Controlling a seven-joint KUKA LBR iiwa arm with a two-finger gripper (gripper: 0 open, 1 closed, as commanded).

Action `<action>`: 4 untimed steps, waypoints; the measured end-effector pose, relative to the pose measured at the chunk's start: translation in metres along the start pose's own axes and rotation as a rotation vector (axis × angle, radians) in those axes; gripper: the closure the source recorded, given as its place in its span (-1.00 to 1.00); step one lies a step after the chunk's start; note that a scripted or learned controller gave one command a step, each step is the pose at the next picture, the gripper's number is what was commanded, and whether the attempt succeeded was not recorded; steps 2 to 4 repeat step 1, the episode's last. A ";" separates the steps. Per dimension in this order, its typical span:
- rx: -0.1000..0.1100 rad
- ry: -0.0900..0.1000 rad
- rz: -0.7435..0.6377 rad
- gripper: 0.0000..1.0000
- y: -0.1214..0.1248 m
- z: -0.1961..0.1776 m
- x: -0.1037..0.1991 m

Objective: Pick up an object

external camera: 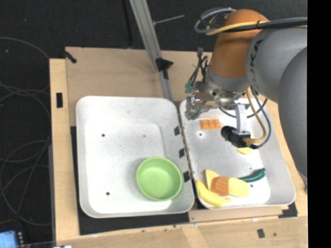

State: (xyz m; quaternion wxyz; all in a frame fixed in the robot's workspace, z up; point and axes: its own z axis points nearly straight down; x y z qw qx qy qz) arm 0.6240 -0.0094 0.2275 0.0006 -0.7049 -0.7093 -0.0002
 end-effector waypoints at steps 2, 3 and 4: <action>0.000 0.001 -0.002 1.00 -0.013 0.005 0.052; 0.000 0.001 -0.002 1.00 -0.013 0.005 0.052; 0.000 0.001 -0.002 1.00 -0.013 0.005 0.052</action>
